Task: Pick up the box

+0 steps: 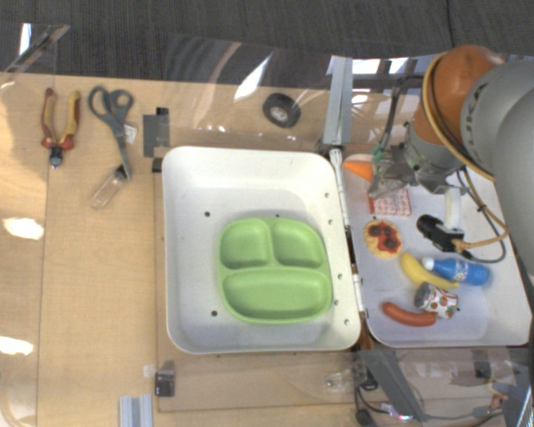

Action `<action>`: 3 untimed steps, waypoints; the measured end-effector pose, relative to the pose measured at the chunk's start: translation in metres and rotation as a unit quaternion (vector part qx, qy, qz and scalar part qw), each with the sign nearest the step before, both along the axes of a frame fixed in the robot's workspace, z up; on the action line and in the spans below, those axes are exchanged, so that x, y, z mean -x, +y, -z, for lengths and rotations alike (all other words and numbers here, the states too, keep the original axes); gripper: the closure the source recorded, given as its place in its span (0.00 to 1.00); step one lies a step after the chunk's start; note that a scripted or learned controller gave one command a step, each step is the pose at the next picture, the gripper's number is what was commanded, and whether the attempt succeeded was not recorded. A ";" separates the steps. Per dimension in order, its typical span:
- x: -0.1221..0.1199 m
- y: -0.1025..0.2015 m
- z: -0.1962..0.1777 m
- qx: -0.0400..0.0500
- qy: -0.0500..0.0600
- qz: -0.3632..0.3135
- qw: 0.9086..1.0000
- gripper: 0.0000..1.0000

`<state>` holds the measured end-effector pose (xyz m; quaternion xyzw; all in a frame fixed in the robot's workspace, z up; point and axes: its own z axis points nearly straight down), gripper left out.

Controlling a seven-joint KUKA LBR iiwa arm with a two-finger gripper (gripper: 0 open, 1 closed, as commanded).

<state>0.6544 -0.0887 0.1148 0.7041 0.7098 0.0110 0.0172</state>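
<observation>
Here the box (pixel 392 205) lies flat, long axis across the bin (pixel 507 327), claw (pixel 390 178) grip unclear.

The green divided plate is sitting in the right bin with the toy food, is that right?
Not quite. The green divided plate lies in the left bin, alone. The toy food, such as the banana and sausage, is in the right bin, as the camera view shows.

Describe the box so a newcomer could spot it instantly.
Look in the right-hand bin, at its far end, just below the gripper. The box lies flat there, between an orange carrot and a small pizza. It alone is rectangular, white with red print.
</observation>
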 end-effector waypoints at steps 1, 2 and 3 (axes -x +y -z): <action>0.000 0.000 0.000 0.000 0.000 0.000 1.000 0.00; 0.025 -0.009 0.013 -0.004 -0.001 0.033 0.999 0.00; 0.022 -0.010 0.000 -0.003 -0.004 0.033 0.999 1.00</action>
